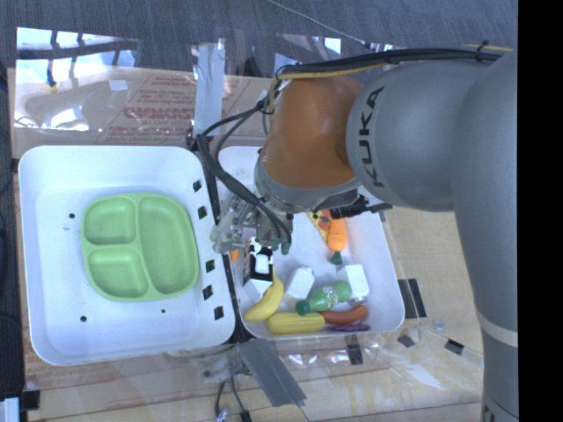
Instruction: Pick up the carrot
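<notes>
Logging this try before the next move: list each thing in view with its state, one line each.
carrot: lying in the right bin, not in the claw.
claw: low over the right bin's left side, beside the carrot.
green plate: flat in the left bin.
banana: lying near the right bin's front.

Robotics lab, test bench setup. Evidence: industrial arm, grey, "KUKA" lettered on its casing, orange band above the wrist, black cables running along it. Two shallow white bins side by side on a wooden bench; brackets at the bin edges. Right bin holds toy food; left holds a green divided plate. Clear plastic sheet behind the bins. Dark carpet beyond.
</notes>
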Motion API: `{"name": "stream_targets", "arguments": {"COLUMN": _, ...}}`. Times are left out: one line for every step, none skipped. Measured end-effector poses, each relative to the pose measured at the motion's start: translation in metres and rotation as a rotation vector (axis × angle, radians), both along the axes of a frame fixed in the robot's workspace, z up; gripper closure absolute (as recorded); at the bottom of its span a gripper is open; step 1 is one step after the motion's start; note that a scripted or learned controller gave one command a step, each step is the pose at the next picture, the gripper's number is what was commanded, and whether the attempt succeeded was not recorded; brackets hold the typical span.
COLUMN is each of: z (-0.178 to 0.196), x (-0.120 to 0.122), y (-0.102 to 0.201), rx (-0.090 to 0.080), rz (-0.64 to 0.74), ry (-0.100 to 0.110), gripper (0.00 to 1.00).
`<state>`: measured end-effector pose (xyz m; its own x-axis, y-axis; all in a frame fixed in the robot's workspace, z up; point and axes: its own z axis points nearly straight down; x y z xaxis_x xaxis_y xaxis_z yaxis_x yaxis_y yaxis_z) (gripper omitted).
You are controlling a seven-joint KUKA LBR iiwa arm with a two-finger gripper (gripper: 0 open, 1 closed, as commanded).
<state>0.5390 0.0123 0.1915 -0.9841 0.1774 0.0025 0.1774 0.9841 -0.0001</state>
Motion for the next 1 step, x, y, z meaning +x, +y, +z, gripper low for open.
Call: {"name": "stream_targets", "arguments": {"z": 0.0001, "x": 0.0140, "y": 0.0217, "rx": -0.001, "rz": -0.339, "ry": -0.003, "gripper": 1.00}}
